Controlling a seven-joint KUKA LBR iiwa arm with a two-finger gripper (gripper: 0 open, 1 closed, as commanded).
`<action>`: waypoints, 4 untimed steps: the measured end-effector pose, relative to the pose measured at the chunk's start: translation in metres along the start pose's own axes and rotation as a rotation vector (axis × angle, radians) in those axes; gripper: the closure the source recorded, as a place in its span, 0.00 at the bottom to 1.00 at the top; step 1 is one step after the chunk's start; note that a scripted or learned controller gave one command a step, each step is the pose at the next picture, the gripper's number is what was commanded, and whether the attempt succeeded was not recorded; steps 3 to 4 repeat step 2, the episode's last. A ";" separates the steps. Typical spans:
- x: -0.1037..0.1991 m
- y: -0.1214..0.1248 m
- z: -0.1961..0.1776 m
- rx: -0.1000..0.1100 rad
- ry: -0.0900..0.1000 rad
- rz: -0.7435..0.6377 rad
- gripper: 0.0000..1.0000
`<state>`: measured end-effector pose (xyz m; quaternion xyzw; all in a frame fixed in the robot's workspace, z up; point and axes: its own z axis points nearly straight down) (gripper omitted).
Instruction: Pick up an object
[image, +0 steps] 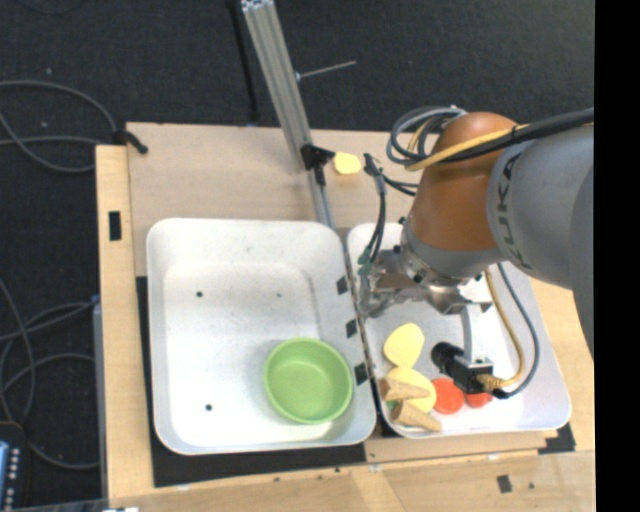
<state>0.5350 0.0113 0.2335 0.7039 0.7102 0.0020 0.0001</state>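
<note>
Nothing looks lifted yet: the pincer (400, 300) hangs low in the right bin (545, 405), grip state I cannot tell, with the yellow piece (404, 344) just below it, picking left

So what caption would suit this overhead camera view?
Arm over the right bin of small items; green bowl in the left bin.

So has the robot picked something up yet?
Not yet, as far as I can see. Done: the arm is over the right bin. In hand: nothing visible; its tool is hidden beneath the wrist. Left: the grab and lift. The yellow piece, tan pieces and red piece lie in that bin, and the green bowl sits in the left bin.
</note>
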 end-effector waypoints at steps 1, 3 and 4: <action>0.043 -0.009 0.002 0.004 -0.001 0.001 1.00; 0.041 -0.009 0.002 0.003 0.000 0.005 0.00; 0.041 -0.009 0.002 0.003 0.000 0.005 0.00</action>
